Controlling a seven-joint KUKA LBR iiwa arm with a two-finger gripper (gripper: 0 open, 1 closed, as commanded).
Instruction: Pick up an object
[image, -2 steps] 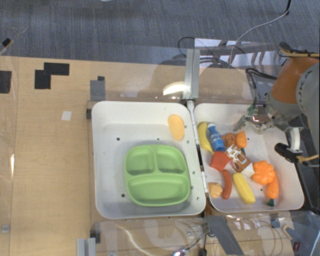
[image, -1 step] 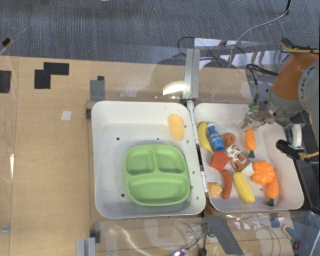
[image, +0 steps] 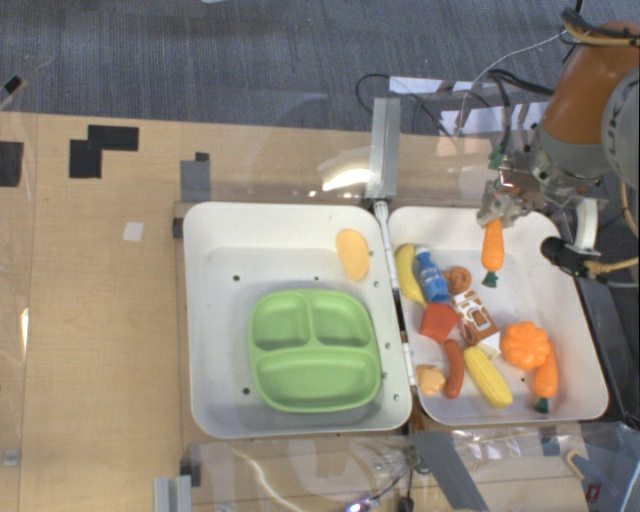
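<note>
One carrot hangs clamped between the pincer fingers.

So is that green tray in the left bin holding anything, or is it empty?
Empty. The green tray lies flat in the left bin, its three compartments showing bare green. The yellowish piece lies beside it on the bin floor.

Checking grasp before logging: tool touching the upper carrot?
Touching. In the camera view the carrot hangs upright from the tool, its top between the fingers, above the right bin.
</note>
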